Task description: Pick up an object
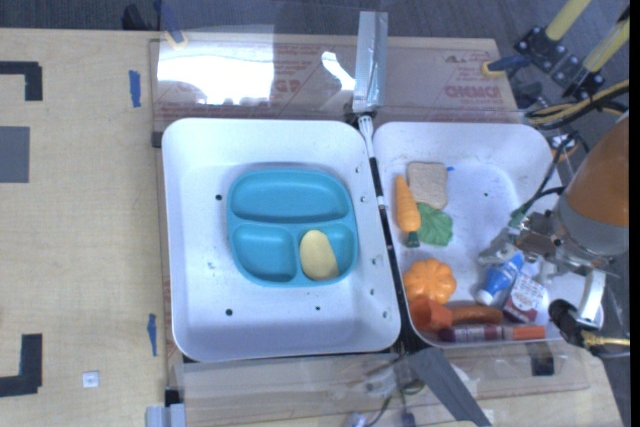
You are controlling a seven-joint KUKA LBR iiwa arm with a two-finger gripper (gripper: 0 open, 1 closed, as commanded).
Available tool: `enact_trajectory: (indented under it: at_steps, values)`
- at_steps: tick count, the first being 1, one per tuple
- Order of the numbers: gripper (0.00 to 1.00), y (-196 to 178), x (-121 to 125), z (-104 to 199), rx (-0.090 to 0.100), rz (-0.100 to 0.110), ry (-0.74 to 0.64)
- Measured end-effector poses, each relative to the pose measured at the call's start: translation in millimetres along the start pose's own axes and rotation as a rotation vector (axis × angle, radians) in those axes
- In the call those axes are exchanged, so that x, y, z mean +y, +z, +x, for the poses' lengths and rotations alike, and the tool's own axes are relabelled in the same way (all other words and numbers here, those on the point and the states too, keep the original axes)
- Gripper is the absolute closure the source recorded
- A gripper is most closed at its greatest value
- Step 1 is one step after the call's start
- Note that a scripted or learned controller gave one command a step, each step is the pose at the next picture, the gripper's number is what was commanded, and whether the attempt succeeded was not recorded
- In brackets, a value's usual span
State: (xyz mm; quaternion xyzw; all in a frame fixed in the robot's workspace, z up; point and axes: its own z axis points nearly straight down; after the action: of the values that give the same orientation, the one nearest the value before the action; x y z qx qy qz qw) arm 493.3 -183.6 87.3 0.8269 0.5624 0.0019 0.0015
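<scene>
Two white bins sit side by side on the wooden bench; the left bin (190,215) holds a blue tray (290,225) with a yellow lemon (318,255). We see the gripper (520,260) low at lower right in the right bin (480,150), over a small bottle (500,280), likely the target since it lies nearest; grip state we cannot tell. Carrot (406,205) and pumpkin (430,280) lie apart, left of it.

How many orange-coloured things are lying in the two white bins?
2, both in the right bin: a carrot near its left wall, and a small pumpkin below it. More may be hidden under the gripper.
</scene>
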Motion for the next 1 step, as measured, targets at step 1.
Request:
enact_trajectory:
  at_steps: [1]
  values:
    - [1.0, -11.3, 2.1, -0.5, -0.001, -0.007, 0.002]
